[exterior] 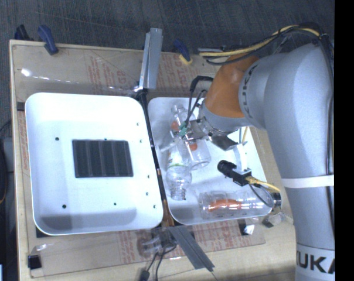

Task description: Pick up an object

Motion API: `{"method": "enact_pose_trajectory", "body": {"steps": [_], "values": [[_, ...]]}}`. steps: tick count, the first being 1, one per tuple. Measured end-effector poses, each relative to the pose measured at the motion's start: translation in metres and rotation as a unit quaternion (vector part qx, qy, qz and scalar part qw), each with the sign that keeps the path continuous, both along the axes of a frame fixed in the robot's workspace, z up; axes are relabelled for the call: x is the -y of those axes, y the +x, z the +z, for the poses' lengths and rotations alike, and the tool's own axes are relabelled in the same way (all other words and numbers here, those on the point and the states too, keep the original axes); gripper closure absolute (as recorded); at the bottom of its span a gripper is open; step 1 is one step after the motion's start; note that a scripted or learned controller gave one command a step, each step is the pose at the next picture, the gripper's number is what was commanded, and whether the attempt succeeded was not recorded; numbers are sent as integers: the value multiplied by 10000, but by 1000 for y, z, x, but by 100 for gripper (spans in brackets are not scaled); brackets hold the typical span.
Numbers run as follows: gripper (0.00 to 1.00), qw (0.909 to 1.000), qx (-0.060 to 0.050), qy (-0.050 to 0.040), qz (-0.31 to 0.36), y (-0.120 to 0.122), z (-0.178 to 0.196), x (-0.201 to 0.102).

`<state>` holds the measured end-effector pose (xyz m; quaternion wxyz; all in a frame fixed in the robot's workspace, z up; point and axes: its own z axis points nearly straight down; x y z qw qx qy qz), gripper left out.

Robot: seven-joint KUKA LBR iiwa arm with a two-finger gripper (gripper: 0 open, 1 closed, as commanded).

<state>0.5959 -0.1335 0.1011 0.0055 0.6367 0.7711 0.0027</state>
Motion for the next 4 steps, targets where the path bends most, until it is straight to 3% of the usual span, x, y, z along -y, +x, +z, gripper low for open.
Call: {"method": "enact_pose_trajectory", "body": {"steps": [1,2,3,4], "values": [[0,9980,-182,14,611,57,-1,28],[0,9955,-7,-13,949,3,0,-3],[0,9946,-174,12,1024,58,-1,-2],[100,9943,-191,14,1044,58,8,-2]]}}
